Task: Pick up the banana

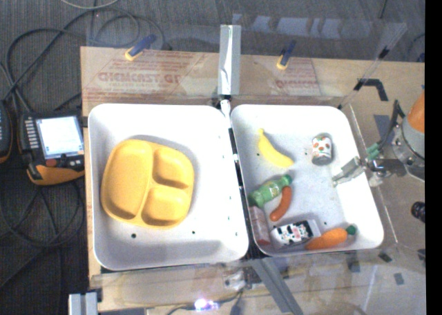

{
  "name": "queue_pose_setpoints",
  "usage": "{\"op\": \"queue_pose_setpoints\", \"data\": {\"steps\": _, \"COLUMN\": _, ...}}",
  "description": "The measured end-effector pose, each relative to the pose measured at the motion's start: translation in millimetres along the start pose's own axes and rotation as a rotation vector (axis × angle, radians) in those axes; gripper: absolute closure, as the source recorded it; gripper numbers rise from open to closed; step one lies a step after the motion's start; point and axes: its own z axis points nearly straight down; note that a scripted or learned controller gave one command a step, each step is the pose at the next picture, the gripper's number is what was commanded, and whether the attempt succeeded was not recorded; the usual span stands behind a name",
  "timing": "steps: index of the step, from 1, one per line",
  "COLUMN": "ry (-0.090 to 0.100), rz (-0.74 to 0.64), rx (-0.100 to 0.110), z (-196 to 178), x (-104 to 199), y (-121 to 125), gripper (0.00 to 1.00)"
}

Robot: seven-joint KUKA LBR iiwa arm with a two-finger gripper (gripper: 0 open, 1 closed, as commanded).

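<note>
The yellow banana [274, 151] lies in the upper left part of the right bin [359, 199], slanting down to the right. My gripper [349, 170] hangs at that bin's right rim, well right of the banana and a little lower, apart from it. Nothing can be seen held in it. The grey arm with its orange band reaches in from the right edge.
A white spotted can [322, 149] lies right of the banana. Below it are a green bottle [269, 189], a red sausage [280, 204], a black-and-white pack [293, 232] and a carrot [328, 239]. The left bin [103, 251] holds a yellow divided plate [147, 182].
</note>
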Motion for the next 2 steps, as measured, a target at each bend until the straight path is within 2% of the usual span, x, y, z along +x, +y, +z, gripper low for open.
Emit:
{"op": "queue_pose_setpoints", "data": {"steps": 1, "ry": -0.01, "rz": -0.244, "rx": -0.016, "z": 126, "x": 76, "y": 63, "gripper": 0.0}}
{"op": "queue_pose_setpoints", "data": {"steps": 2, "ry": -0.016, "rz": -0.51, "rx": -0.018, "z": 125, "x": 108, "y": 118, "gripper": 0.0}}
